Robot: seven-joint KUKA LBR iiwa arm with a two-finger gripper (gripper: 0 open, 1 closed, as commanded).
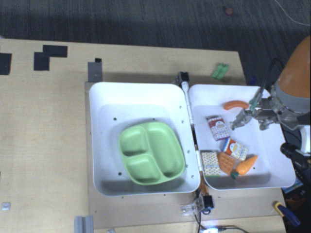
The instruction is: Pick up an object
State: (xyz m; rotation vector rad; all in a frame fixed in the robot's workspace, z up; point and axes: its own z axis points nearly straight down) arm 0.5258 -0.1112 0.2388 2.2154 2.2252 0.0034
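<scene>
Camera view: the gripper (245, 114) hangs open and empty over the right bin (277, 178). A sausage (235, 104) lies just beside it; a carrot (245, 165) lies nearer.

bins (104, 130) white | divided plate (151, 152) pale green | carrot (245, 165) orange | sausage (235, 104) orange-red

Pale wooden bench (43, 144), two white bins (99, 130) side by side, green item (220, 71) behind

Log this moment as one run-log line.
gripper: open, over right bin | holding: nothing | nearest: sausage, small carton | green plate: left bin
</scene>
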